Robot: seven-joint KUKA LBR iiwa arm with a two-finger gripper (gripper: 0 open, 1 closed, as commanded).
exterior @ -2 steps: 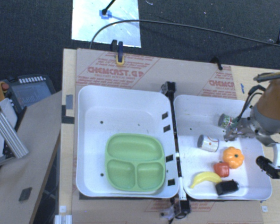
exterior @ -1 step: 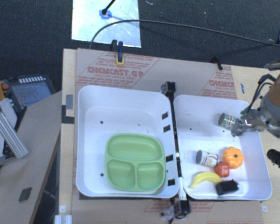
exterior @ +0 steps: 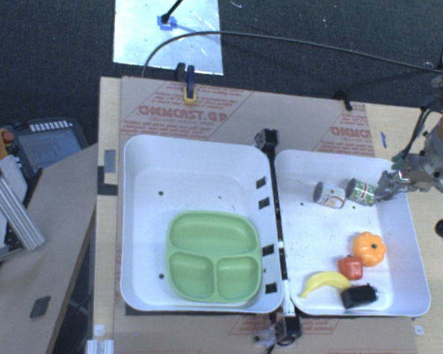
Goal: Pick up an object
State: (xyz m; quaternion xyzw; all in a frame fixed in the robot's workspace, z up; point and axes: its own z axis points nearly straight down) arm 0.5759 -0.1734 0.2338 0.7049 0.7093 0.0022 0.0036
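Observation:
The right bin [exterior: 406, 221] holds several small things. A green-labelled can [exterior: 360, 192] lies on its side near the far right, with a small white and red can [exterior: 329, 194] just left of it. An orange pumpkin [exterior: 369, 248], a red piece [exterior: 351, 268], a yellow banana [exterior: 323, 282] and a black block [exterior: 359, 295] sit toward the front. My gripper [exterior: 391, 183] reaches in from the right and hangs low at the bin's right rim, right beside the green-labelled can. Whether it touches that can is unclear.
The left bin [exterior: 147, 175] carries a green divided plate [exterior: 214, 256] at its front. A black divider strip [exterior: 272, 213] runs between the bins. A clamp [exterior: 190, 84] and cables lie beyond the far edge, and a pendant [exterior: 47, 147] rests on the side table at left.

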